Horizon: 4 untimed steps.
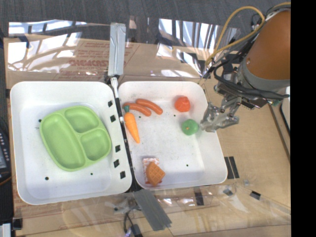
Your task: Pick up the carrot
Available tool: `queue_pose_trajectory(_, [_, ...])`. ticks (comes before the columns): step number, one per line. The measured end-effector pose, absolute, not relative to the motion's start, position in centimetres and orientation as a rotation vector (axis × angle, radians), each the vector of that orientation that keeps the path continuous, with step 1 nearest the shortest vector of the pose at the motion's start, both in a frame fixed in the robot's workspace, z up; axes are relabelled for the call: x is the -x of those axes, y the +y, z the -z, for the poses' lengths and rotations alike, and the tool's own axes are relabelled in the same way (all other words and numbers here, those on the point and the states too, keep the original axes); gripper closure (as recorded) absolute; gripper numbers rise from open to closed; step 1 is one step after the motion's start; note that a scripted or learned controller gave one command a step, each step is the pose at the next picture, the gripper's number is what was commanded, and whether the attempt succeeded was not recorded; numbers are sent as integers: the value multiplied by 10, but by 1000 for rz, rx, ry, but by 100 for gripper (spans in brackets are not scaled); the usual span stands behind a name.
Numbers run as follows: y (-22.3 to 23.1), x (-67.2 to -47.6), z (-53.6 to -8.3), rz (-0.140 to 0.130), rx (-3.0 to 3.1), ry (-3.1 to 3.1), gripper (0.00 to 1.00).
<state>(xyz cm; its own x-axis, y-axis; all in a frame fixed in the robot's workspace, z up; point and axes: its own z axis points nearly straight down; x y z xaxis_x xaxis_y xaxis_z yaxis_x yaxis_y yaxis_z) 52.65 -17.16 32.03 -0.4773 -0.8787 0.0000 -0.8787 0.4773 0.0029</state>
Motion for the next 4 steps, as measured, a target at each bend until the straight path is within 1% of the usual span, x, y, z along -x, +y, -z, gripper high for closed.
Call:
queue_pose_trajectory(1, [-86, -534, -274, 3, -1752, -2608, 0])
queue_pose_trajectory(2, [-28, -543, -209, 8, -2181, -2257, 0])
queue_pose_trajectory(3, [-45, -548, -198, 3, -1342, -2837, 0])
queue_pose_trajectory(4, [-71, -572, -191, 2, -1712, -2635, 0])
